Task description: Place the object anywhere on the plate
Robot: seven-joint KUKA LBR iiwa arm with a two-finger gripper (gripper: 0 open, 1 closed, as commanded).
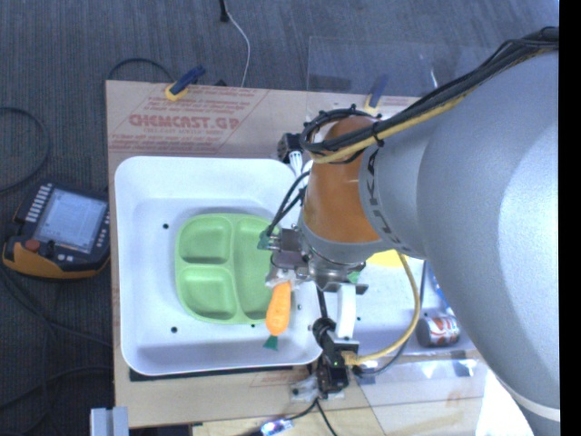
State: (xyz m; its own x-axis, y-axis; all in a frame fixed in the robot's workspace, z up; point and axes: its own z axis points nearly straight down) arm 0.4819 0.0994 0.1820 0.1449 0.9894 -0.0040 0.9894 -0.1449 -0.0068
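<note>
Over the left bin point(136, 243), the arm point(340, 189) is reaching in from the right, and its gripper point(289, 280) is hanging at the right edge of the green plate point(218, 266). A carrot point(279, 310) is showing just below the gripper, its upper end tucked under the wrist hardware. Whether the fingers are clamping on that end or merely standing over it cannot be told, because the wrist is hiding them.

The carrot is lying at the plate's lower right rim, partly over the rim and partly over the white bin floor beside it. Its long axis is running nearly up and down in the view, tilting slightly. The orange body is pointing up toward the gripper, and the small green leaf end is pointing down toward the bin's near wall.

It is looking like a toy: probably light, stiff and smooth, so likely to slip or roll between narrow fingers. Gripping across the thick middle of the orange body, with the fingers closing square to the long axis, seems safest; the tapering end and the leaf stub are offering little purchase.
</note>
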